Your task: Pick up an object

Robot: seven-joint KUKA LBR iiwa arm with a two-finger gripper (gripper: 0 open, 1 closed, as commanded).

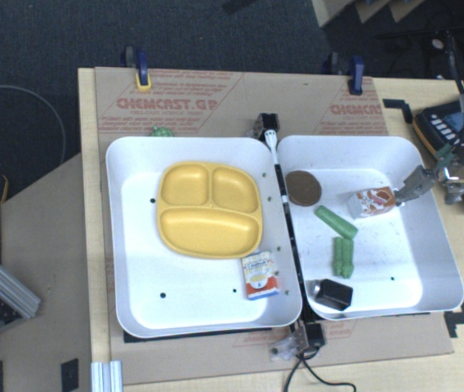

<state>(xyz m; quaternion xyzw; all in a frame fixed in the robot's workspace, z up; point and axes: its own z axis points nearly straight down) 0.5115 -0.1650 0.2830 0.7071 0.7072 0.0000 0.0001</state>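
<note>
Objects are seen in both bins. In the right bin [428, 288] lie a brown disc [303, 188], two green pieces [338, 235], a black block [333, 293] and a packet [372, 202]. In the left bin [126, 219] a yellow plate [210, 209] and a small carton [260, 274] are placed. The gripper [412, 184] is reached in from the right, touching or just beside the packet. It cannot be told if the grip is closed, since the view is poor there. Nothing seems lifted yet; grasp and lift are probably left.

Bright, even overhead light fills both white bins [126, 243] — their floors nearly wash out, with soft glare on the yellow plate [210, 209]. Shadows are short and faint. The dark floor [52, 23] stays dim; detail is slightly soft and grainy — small print is unreadable.
</note>
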